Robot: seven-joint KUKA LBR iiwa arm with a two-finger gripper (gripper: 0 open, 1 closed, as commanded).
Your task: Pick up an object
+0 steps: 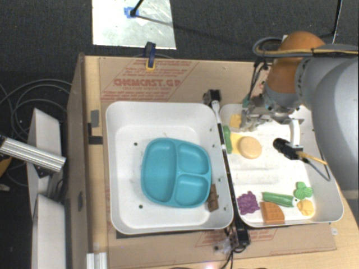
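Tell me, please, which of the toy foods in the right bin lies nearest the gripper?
The small yellow piece at the bin's far left corner, just left of the gripper. The round tan cookie lies a little farther toward the front; the grapes lie at the near edge.

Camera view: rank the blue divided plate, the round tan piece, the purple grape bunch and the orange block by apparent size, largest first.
1. blue divided plate, far the largest.
2. round tan piece.
3. purple grape bunch and orange block: they look about alike, so I won't rank them.
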